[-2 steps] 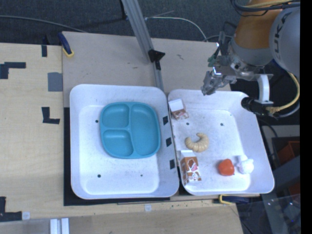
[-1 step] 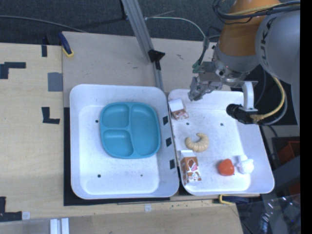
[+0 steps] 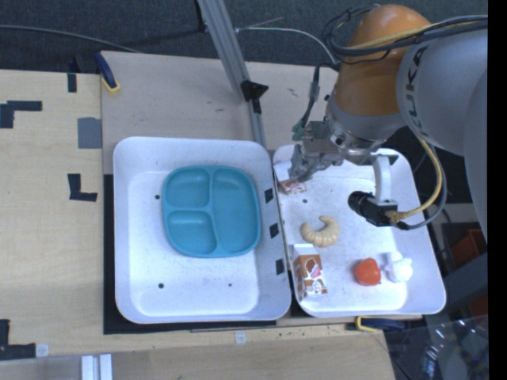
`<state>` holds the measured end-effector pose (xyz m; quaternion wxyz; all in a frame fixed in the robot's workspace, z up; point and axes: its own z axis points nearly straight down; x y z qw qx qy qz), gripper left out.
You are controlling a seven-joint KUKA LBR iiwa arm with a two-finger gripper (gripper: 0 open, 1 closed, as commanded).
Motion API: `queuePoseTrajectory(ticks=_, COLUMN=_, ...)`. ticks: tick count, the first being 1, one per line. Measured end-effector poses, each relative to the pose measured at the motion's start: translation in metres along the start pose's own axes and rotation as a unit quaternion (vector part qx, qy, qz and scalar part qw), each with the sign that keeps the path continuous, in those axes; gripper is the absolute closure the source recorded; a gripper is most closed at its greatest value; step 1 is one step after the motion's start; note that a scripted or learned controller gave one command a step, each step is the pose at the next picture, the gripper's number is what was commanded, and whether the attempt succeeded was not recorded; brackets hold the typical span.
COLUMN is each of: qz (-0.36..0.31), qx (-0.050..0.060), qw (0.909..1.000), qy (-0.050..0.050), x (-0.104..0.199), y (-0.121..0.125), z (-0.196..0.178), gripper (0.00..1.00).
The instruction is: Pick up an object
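The gripper [image 3: 302,165] hangs low over the back left corner of the right bin [image 3: 420,212]; its tips point down at a small red and white thing [image 3: 291,186] that lies right under them, by the bin's left wall; the tips look like they touch it, but the view is too blurry there to be sure; whether the gripper is open or closed, I cannot tell.

Above the gripper sits the fat orange band [image 3: 380,54] of the arm [image 3: 451,85]; the grey arm comes in from the right and covers the back right part of that bin; a black part with a yellow cable [image 3: 376,208] hangs down from it over the bin's middle.

Nearer the front of the right bin lies a curled tan pastry [image 3: 321,231]; it is near the middle of the floor, apart from the other things; in front of it, by the left wall, lies a little brown and white carton [image 3: 310,275]; a small red ball [image 3: 367,271] rests near the front right, and a white lump [image 3: 397,268] sits just beside it, on its right.

The left bin [image 3: 142,291] holds a blue plate [image 3: 211,210] with three parts; the plate lies flat, toward the back right of that bin.

A grey metal pole [image 3: 226,38] slants up from between the two bins; both bins rest on a tan bench [image 3: 47,212].
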<state>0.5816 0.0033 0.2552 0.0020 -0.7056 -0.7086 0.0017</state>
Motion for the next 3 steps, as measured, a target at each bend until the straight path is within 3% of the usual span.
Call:
queuePoseTrajectory(ticks=2, qz=-0.001, qx=-0.001, qw=1.0000, qy=0.000, x=0.086, y=-0.049, z=0.004, gripper=1.00)
queuePoseTrajectory(ticks=3, qz=0.001, qx=-0.001, qw=1.0000, qy=0.000, x=0.083, y=-0.048, z=0.004, gripper=0.00)
